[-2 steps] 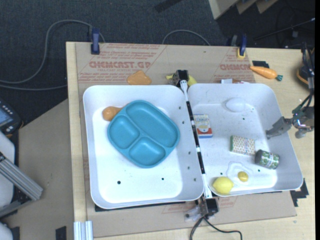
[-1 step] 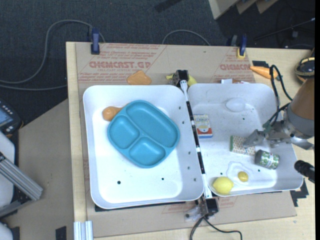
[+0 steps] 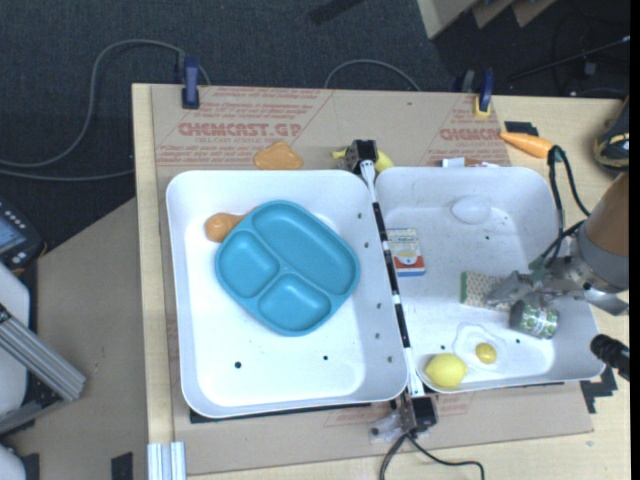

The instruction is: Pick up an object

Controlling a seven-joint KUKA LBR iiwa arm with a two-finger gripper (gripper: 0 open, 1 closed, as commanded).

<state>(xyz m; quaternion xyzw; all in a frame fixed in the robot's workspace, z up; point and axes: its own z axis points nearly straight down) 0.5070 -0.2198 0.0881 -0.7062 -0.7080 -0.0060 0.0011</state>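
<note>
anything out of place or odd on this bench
Yes: an orange toy and a carrot lie on the board outside both bins, and the blue divided plate sits askew in the left bin.

The arm (image 3: 610, 238) is cut off at the right edge; the blue tray (image 3: 287, 266) half hides an orange toy (image 3: 219, 226).
</note>
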